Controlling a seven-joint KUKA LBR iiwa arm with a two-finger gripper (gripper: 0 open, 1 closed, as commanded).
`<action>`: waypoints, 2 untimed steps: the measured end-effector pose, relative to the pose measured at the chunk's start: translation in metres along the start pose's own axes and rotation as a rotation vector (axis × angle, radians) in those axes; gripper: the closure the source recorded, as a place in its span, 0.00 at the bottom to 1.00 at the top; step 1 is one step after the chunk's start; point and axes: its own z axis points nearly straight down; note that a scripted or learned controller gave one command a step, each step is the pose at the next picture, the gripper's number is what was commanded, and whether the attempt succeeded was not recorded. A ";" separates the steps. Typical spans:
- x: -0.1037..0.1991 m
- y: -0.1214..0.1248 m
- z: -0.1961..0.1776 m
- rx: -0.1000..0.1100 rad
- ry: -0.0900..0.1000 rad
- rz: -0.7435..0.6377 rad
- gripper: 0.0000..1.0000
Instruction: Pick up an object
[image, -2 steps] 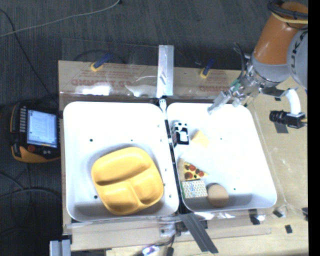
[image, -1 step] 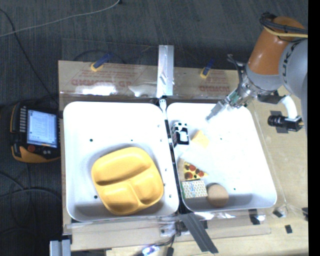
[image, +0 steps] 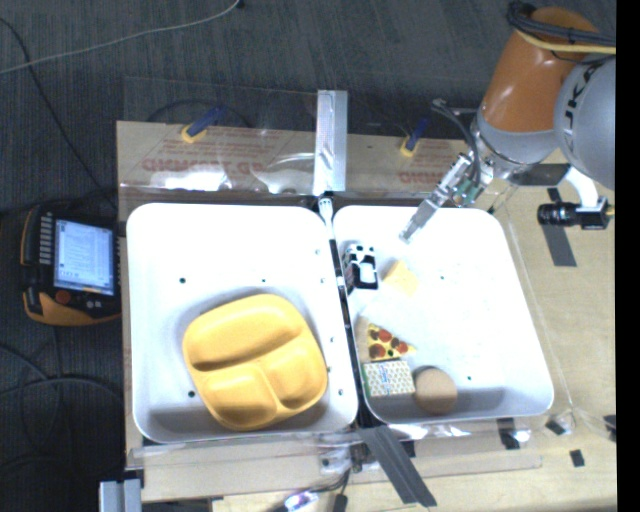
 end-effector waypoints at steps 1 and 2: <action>0.000 0.001 -0.008 -0.002 0.000 0.000 1.00; 0.092 0.034 -0.077 -0.001 0.001 -0.081 1.00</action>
